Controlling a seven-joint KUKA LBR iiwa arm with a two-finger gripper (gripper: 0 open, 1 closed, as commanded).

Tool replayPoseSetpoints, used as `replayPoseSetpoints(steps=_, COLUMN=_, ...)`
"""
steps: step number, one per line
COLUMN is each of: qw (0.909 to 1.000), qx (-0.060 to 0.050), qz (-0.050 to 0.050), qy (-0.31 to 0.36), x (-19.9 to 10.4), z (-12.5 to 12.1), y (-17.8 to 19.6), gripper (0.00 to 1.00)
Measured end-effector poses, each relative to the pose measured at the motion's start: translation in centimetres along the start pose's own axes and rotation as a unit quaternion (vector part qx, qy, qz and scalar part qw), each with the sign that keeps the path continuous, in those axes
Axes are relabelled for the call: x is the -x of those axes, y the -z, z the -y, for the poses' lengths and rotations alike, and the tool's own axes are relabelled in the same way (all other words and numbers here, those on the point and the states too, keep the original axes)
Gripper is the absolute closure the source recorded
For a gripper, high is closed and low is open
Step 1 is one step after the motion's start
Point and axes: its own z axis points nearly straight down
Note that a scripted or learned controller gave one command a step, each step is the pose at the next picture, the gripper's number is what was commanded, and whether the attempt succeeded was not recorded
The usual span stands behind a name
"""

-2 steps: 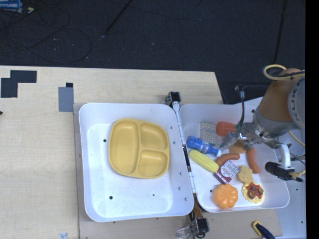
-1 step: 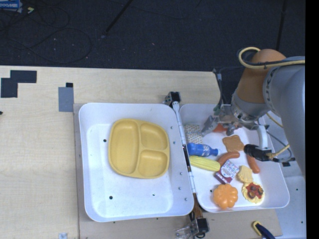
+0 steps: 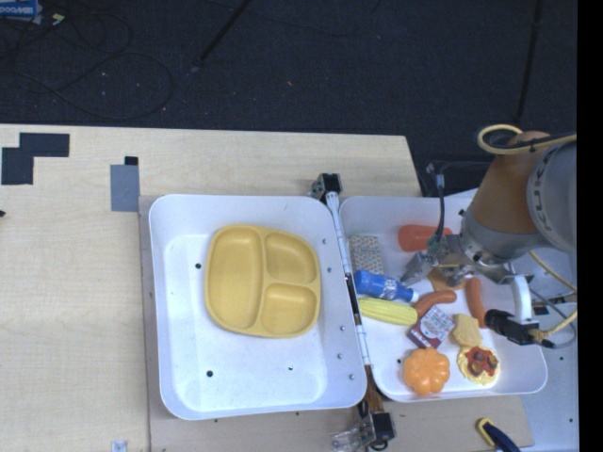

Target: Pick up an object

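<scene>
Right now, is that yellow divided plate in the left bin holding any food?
Empty. The yellow divided plate lies flat in the left bin, its three compartments bare; the toy food sits in the right bin.

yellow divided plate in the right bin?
No, the yellow divided plate lies in the left bin; the right bin holds the toy food, such as the corn.

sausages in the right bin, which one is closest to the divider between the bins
The sausage lying slanted just right of the corn cob. The other sausage lies further right, more upright in the view, above the yellow piece.
</scene>
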Motion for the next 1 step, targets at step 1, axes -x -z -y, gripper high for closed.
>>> replayPoseSetpoints(steps=1, qw=1.0000, qx=0.000, qz=0.000, qy=0.001, x=-2.72, z=-5.66, y=-0.04, gripper=0.00)
